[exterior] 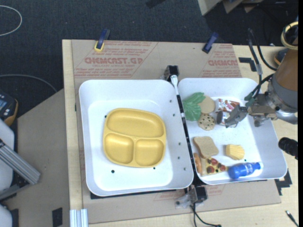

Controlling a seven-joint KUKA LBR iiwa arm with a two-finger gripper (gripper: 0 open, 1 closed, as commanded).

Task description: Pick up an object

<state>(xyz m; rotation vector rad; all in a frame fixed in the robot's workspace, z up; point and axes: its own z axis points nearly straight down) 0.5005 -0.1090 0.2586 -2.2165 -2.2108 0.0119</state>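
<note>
The right bin [270, 141] holds several small items: a green leafy toy [193, 105], a round tan cookie [207, 106], a dark speckled cookie [206, 122], a red-and-white snack wrapper [228, 105], a bread slice [205, 146], a yellow wedge [235, 152], a pizza-like slice [211, 165] and a blue bottle [243, 170]. My gripper [226, 120] hangs over the middle of this bin, just below the wrapper and right of the speckled cookie. It looks open, with nothing between its fingers. The arm comes in from the right.
The left bin [94, 126] carries a yellow divided plate [134, 137]. A dark ridge [180, 115] separates the two bins. Cables and a black knob [289, 146] lie off the right bin's right rim. Bare bin floor shows right of the yellow wedge.
</note>
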